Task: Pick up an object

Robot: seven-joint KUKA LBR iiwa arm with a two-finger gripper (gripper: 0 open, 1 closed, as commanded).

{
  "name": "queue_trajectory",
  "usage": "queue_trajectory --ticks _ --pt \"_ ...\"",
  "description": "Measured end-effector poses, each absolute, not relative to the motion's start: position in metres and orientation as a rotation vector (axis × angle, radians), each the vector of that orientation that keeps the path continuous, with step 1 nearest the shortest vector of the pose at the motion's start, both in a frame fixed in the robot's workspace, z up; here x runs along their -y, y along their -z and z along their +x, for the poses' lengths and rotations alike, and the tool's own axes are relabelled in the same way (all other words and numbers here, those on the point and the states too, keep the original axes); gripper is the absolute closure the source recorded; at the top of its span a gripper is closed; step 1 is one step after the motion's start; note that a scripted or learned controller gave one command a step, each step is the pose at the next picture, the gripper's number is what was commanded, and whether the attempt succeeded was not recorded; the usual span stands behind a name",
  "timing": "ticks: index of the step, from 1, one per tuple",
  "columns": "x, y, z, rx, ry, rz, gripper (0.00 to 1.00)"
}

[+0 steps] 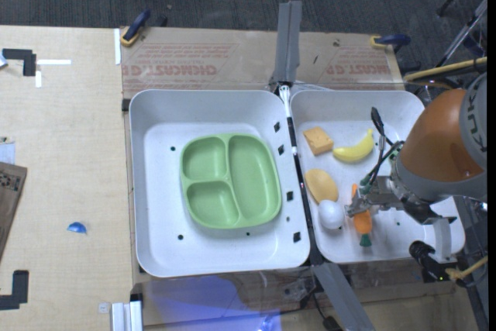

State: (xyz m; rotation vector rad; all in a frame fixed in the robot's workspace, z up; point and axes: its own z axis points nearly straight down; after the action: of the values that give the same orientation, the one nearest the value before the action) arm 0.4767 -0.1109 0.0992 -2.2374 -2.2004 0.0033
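The right bin (pixel 411 106) holds an orange block (pixel 318 140), a yellow banana (pixel 354 149), a yellow-orange oval fruit (pixel 322 184), a white egg (pixel 331 214) and an orange carrot (pixel 363 225) with a green tip. My gripper (pixel 359 205) reaches in from the right and hangs low over the top end of the carrot, just right of the egg. The wrist hides part of the carrot and the bin floor behind it.
A green three-part plate (pixel 231 181) lies in the middle of the left bin (pixel 155 167). A ridge (pixel 293 167) divides the two bins. The wooden bench (pixel 62 167) spreads to the left with a small blue piece (pixel 76 228) on it.
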Motion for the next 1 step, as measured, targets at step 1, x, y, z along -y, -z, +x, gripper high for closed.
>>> queue_trajectory --ticks 1 --pt "0.0794 -0.1909 0.5648 2.195 -0.004 -2.246 1.0"
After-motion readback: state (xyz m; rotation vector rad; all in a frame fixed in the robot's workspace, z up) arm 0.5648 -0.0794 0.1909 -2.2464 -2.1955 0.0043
